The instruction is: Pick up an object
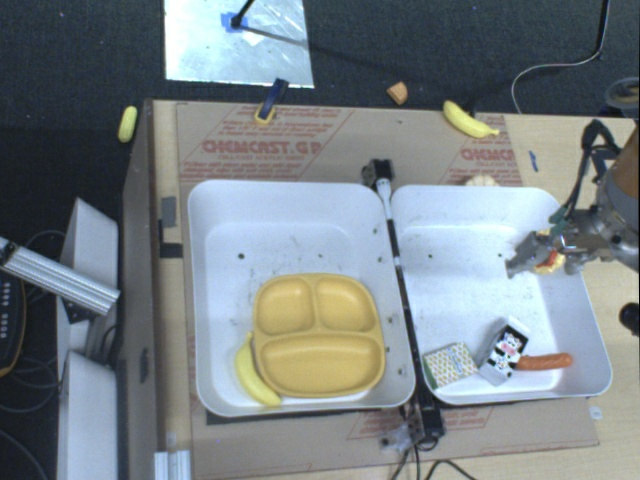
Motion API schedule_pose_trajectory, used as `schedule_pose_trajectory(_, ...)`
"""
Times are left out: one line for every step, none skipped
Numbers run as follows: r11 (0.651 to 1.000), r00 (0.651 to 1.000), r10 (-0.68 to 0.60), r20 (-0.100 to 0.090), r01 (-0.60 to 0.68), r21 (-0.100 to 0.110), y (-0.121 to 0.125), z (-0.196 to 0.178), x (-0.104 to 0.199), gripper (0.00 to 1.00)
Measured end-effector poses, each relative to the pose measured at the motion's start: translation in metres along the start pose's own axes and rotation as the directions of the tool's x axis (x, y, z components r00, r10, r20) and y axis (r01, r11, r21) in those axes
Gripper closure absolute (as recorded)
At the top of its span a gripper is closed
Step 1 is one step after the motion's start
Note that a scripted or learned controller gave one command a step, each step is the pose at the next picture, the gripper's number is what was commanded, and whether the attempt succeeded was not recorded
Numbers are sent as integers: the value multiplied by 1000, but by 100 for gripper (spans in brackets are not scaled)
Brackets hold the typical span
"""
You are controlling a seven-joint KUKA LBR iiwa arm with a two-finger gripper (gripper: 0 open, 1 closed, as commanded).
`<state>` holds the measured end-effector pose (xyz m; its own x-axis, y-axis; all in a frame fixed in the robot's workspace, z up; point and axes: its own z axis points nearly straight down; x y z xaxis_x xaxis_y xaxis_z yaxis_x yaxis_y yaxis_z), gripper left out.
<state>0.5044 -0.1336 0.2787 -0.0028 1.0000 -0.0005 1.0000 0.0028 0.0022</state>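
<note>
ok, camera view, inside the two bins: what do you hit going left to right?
Banana → yellow divided plate → green patterned packet → black-and-white carton → orange carrot-like piece. The hand hangs over the right bin, above these last items.

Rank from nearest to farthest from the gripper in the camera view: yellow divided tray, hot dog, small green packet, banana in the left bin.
Measured from the gripper, over the right bin:
1. Hot dog, right bin, near corner.
2. Small green packet, right bin, near edge by the divider.
3. Yellow divided tray, left bin.
4. Banana, left bin, tucked by the tray's left edge.
</note>
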Motion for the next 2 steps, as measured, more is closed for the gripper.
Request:
schedule_pose_trajectory(1000, 1000, 2, 1, -2, 0, 41, 25, -45, 0)
schedule_pose_trajectory(1000, 1000, -1, 1, 1, -3, 42, 14, -45, 100)
